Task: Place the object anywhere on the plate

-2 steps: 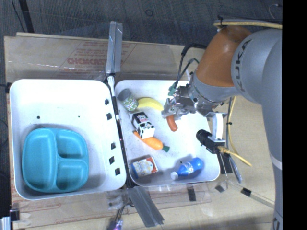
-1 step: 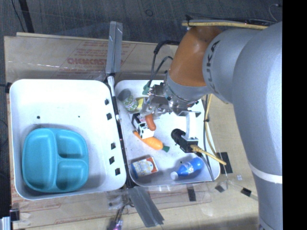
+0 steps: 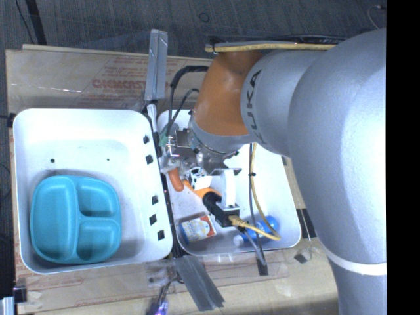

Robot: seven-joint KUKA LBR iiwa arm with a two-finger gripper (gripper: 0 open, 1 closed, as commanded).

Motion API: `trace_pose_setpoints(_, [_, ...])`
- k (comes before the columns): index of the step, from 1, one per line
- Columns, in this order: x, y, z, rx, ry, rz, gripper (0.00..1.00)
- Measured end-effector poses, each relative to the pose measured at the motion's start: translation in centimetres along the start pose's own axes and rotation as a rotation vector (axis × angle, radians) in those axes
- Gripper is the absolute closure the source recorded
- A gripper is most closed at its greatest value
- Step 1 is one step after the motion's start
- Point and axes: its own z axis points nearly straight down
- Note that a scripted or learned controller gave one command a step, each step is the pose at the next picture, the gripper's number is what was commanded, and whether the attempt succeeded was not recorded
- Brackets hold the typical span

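We judge this the picking step. The gripper (image 3: 195,176) sits low in the shallow white bin (image 3: 283,195) right of the blue divided plastic plate (image 3: 75,218), over a small orange object (image 3: 176,180) well apart from that plate. The wrist hides the grip, so we cannot tell whether anything is grasped. Next comes a secure lift, then a carry left to the plate.

The grey arm (image 3: 315,77) bears dark letters "UKA" beside its orange band (image 3: 220,97) at one o'clock, while red print on the counter (image 3: 79,77) at eleven o'clock and the packet (image 3: 197,229) label are too blurred to read.
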Motion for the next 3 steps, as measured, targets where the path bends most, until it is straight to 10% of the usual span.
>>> trace_pose_setpoints(2, [15.5,-4.6,3.5,0.002,-0.001,-0.108,1.0])
trace_pose_setpoints(3, [15.5,-4.6,3.5,0.001,-0.001,-0.107,0.0])
